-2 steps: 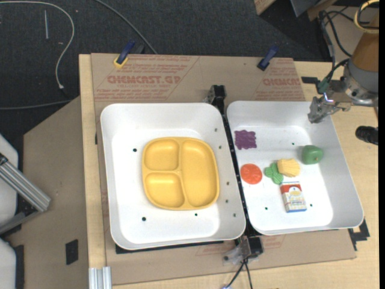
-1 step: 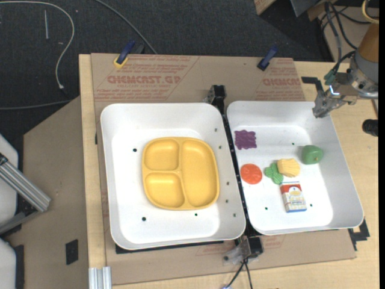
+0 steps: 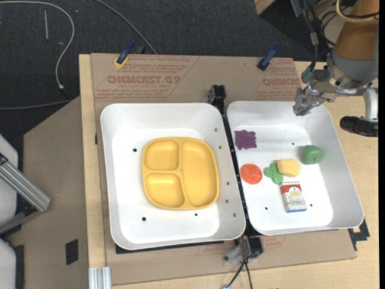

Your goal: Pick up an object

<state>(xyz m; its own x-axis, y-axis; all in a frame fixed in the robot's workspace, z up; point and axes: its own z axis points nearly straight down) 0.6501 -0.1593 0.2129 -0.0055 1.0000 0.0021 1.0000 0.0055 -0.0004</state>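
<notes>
The right bin holds several small objects: a purple grape cluster, an orange-red round piece, a green leafy piece, a yellow piece, a green apple-like piece and a red and white carton. My gripper hangs over the far right corner of that bin, above and apart from all of them. Nothing shows between its fingers.
The left bin carries a yellow divided plate. Both bins rest on a cardboard sheet held by blue clamps. A black clip sits between the bins at the far side. A white cable lies on the dark floor at upper left.
</notes>
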